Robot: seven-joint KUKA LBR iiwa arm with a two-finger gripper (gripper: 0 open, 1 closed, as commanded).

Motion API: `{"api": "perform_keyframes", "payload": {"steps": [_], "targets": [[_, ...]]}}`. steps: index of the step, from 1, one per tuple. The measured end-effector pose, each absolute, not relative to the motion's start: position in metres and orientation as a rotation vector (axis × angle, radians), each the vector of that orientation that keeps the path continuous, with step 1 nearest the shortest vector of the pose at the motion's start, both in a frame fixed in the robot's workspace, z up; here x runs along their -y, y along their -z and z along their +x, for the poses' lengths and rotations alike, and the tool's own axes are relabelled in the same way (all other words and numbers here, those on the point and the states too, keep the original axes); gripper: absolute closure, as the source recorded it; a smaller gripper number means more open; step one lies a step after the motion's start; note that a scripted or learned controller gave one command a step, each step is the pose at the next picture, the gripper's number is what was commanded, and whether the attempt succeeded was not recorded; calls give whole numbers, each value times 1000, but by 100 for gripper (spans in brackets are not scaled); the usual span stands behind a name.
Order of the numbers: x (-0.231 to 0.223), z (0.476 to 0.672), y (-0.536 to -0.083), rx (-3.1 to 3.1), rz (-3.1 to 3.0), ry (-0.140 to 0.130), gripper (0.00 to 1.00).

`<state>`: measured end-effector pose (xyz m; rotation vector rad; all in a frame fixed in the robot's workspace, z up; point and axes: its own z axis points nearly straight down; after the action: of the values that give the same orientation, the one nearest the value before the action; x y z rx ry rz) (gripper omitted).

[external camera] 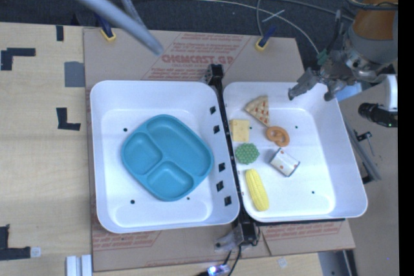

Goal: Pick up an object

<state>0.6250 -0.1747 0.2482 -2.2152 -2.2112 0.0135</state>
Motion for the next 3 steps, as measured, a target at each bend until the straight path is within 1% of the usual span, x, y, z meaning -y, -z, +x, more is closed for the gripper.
{"api": "perform_keyframes", "payload": {"steps": [1, 2, 3], "targets": [[174, 627, -256, 2223, -2219, -2, 0], [180, 627, -212, 2222, -2218, -5, 0], [170, 624, -162, 2221, -2217, -6, 0]]}}
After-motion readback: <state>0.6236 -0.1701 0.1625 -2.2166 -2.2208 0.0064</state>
